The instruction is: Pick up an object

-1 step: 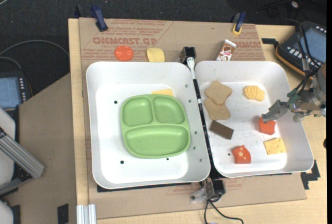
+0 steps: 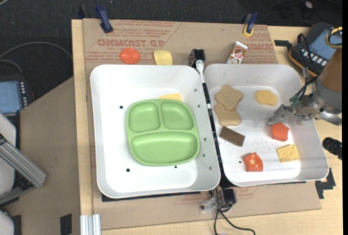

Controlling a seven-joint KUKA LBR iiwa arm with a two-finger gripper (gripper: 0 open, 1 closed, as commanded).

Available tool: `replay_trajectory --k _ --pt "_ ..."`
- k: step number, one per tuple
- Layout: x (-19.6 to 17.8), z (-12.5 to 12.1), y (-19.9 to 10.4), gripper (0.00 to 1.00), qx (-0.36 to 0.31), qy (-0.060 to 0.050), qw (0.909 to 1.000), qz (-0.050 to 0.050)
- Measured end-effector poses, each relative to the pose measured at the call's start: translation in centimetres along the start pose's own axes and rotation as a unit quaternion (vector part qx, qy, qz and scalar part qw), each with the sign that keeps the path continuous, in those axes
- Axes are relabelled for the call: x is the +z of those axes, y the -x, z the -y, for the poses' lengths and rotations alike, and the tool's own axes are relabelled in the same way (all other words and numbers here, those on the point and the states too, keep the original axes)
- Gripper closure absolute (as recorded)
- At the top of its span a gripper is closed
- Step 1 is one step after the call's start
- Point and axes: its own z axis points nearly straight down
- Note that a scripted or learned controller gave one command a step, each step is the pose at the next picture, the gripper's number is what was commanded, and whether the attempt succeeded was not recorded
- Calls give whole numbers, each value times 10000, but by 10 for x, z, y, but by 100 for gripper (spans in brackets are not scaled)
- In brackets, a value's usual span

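The gripper [image 2: 278, 115], whose state I cannot tell, hovers just beyond the small orange-red block [image 2: 279, 131]; likely light, stiff, best pinched across flat sides.

Glossy white plastic bins [image 2: 109, 119]; matt green plastic tray [image 2: 162, 133].
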Motion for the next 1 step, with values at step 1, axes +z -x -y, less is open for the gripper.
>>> replay_trajectory --k 1 --pt "40 4 -15 0 -9 -25 10000 -26"
